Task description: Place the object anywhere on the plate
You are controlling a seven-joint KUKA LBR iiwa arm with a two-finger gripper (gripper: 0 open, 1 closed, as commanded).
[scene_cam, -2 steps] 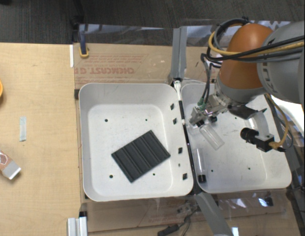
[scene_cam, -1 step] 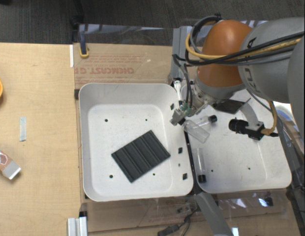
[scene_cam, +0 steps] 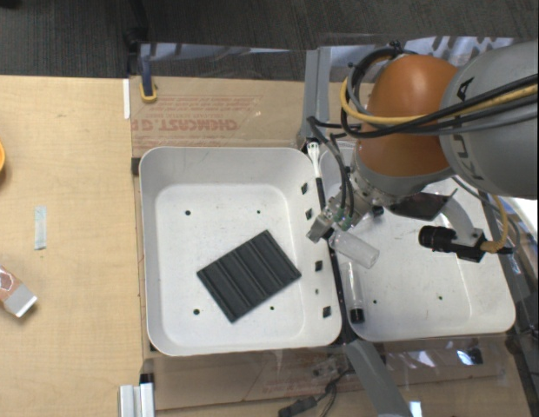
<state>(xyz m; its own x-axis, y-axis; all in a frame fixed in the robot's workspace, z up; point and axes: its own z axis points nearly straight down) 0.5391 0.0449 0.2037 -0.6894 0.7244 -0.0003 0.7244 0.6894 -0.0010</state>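
Note:
The plate [scene_cam: 249, 274] is a dark ribbed rectangle lying at a slant on the floor of the left bin [scene_cam: 165, 233]. My gripper [scene_cam: 337, 222] hangs over the divide between the two bins, to the right of and slightly above the plate, under the grey arm with its orange band [scene_cam: 407, 111]. A small pale translucent piece [scene_cam: 356, 250] shows just below the gripper at the left edge of the right bin [scene_cam: 443, 307]. Whether the gripper is touching that piece is unclear. The arm hides much of the right bin's back part.
A black cylindrical part with a yellow cable [scene_cam: 445, 239] hangs off the arm over the right bin. On the wooden bench to the left lie a small grey strip [scene_cam: 40, 228] and a wrapped item [scene_cam: 10, 290]. Cardboard [scene_cam: 209, 115] lies behind the left bin.

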